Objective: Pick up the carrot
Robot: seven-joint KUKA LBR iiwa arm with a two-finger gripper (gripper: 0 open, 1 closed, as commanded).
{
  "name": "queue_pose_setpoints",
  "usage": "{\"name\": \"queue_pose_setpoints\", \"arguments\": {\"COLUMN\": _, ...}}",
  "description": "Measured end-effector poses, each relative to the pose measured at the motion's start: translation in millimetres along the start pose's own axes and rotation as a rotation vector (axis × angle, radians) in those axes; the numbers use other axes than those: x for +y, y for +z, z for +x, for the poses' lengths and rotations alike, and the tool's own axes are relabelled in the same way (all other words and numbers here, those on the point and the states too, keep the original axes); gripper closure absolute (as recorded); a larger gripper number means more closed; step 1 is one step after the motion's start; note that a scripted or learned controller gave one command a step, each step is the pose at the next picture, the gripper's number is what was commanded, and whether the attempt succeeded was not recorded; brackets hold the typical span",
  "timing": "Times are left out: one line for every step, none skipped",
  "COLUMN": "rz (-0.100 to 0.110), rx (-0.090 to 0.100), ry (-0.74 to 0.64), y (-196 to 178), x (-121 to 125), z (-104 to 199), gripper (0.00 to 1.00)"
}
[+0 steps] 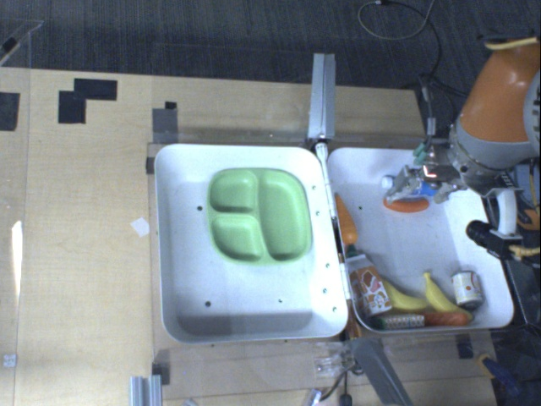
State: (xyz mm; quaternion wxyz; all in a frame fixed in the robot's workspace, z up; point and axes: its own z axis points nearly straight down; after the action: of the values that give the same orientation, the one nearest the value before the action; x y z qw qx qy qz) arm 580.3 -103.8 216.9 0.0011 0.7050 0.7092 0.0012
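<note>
**Spotter:** Start at the near edge. What have you got?

**Operator:** Near end of the right bin (423, 244) is crowded: a printed packet (368, 288), two bananas (404, 299), a small can (467, 288), and something red (446, 318) along the near wall. None of that is mine.

**Spotter:** And the carrot?

**Operator:** The carrot (343, 220) is further in, lying flat against the right bin's left wall, just beside the divider to the left bin (182, 227), where the green plate (258, 214) sits. Its long axis runs near to far, almost parallel to that wall, with the far end leaning slightly toward the left bin. I can't tell which end is the thick one.

**Spotter:** Where's the claw?

**Operator:** The claw (414, 180) hangs toward the far end of the right bin, over a small orange-and-blue thing (408, 201). It's near the carrot but apart from it, off to its right. I can't tell whether it is spread or closed, or whether it has that thing.

**Spotter:** So the plan?

**Operator:** As I read it, the approach isn't made yet. I'd want the claw moved across to the carrot's middle and turned so it closes across the short axis. The wall is the trouble: there's little room on that side, so I'd come straight down and expect a slip.
</note>
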Motion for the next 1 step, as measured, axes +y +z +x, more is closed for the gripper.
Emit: {"name": "queue_pose_setpoints", "arguments": {"rz": -0.008, "rx": 0.000, "ry": 0.205, "y": 127.8, "x": -10.7, "z": -9.4, "gripper": 0.00}}
